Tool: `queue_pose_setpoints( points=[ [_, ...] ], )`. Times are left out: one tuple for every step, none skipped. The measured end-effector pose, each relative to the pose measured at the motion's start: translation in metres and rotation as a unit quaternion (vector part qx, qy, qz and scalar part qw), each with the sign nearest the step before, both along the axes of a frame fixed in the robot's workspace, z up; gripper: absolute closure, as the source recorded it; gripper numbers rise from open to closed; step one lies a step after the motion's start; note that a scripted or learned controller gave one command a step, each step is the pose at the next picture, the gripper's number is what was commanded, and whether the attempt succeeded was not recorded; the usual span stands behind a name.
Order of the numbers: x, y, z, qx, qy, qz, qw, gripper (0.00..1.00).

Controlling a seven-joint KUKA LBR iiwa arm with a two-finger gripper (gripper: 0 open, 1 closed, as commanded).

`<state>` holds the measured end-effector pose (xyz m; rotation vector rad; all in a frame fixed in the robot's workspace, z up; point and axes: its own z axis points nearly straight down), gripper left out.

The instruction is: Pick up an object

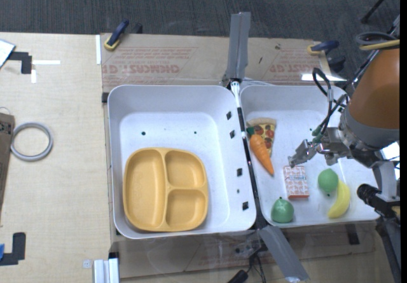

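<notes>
The right bin (289,100) holds a pizza slice (264,131), an orange carrot (261,153), a small red-and-white carton (296,182), a green apple (282,210), a green lime (328,180) and a yellow banana (340,201). My gripper (300,156) hangs over the right bin, just above the carton's top edge and right of the carrot. Its fingers stand apart with nothing between them.
The left bin (127,110) carries a yellow divided plate (166,188). A tape roll (28,141) lies on the bench at far left. Blue clamps (117,34) sit on the cardboard behind the bins. The arm's orange band (380,94) looms over the right bin's far right corner.
</notes>
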<state>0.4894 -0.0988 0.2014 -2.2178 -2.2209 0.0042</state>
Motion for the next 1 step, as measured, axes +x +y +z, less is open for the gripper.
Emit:
queue_pose_setpoints(
  points=[
    [-0.0048,-0.0153,-0.0618,0.0001,0.000,0.018,0.9998,0.00]
  ],
)
